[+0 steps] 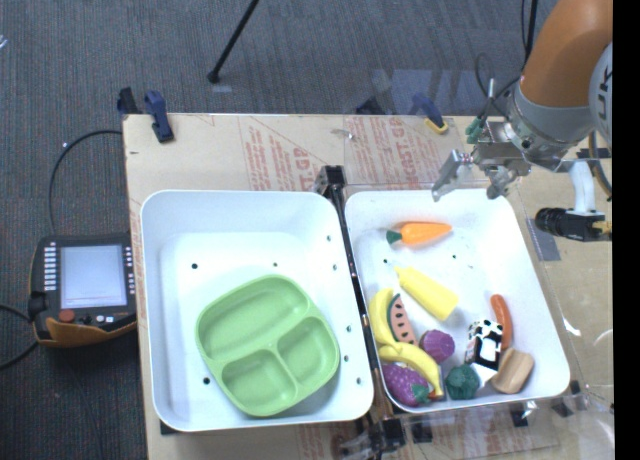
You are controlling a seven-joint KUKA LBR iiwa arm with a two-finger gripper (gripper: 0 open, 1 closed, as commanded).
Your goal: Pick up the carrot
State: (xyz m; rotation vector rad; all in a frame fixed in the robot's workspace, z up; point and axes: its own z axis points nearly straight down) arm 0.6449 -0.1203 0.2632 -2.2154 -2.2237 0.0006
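we see the gripper (478,177) hanging above the far rim of the right bin (535,278), its two fingers spread apart with nothing between them, one tip toward the left and one toward the right. the carrot (424,234) lies in the far part of that bin, just near of the gripper and a little to its left, on bare white floor and apart from the other toys. it is a short orange cone lying roughly left to right, with a small green stub at its left end and the tapered tip pointing right; it looks smooth and rigid, so we judge it could roll or squirt out of a poor pinch. the step in hand, as we read it, is the approach. to do it well we would bring the gripper over the thick middle of the carrot, turn the wrist so the fingers close across its short width rather than along its length, and come straight down until the tips straddle it close to the bin floor before closing. the yellow block (428,292) lies nearer in the bin, well clear of the carrot, so there is room to descend, but the far wall of the bin is close and we would keep the fingers off it. the banana (381,313) and the other toys sit nearer still, and the green tray (267,345) rests in the left bin (170,248); none should need touching.
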